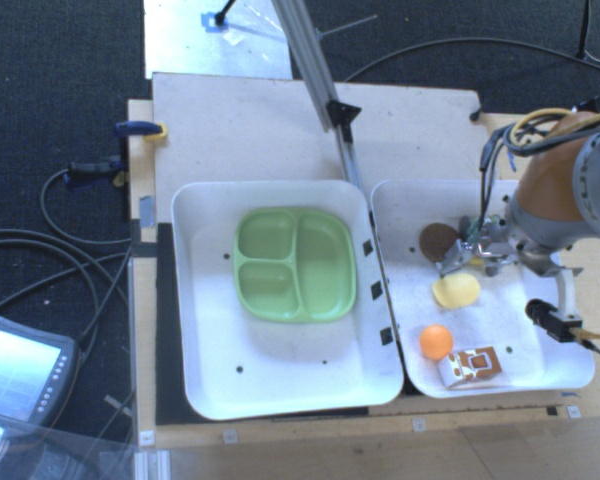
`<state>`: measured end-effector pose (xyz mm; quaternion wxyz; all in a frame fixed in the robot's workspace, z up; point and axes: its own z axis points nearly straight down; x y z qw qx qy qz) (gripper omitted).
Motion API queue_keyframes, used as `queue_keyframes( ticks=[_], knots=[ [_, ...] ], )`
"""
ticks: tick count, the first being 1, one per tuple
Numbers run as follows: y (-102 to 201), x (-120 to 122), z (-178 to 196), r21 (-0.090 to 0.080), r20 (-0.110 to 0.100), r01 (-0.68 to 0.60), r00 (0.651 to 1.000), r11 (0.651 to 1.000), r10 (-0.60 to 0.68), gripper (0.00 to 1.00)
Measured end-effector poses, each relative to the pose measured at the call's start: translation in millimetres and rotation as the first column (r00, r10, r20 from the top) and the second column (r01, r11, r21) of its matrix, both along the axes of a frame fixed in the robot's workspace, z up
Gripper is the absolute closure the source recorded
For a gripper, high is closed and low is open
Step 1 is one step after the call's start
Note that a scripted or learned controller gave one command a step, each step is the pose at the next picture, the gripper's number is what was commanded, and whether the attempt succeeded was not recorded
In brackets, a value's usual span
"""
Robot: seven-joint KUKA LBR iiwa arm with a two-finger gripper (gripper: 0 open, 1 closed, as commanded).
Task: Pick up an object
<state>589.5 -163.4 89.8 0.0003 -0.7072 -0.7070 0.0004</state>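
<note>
- step: gripper (pixel 467 253) low in right bin (pixel 580 363), between brown disc (pixel 438 239) and yellow lump (pixel 457 289).
- grip state: cannot tell.
- next: settle on one object, then close.

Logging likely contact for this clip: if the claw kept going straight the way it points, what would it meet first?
Probably the brown round object: the claw points left toward it in the right bin. Its height above is unclear; the yellow object lies just below.

No readable text, label, brand or number is showing anywhere; the small brown-and-white packet (pixel 472 365) is bearing markings too blurred to read.
</note>
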Motion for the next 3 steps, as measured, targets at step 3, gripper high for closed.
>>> queue_keyframes(
  ticks=[3],
  knots=[
    [6.5,12.8,133.2,-0.002,0.010,-0.008,1.000,1.000,0.008,1.00]
  ],
)
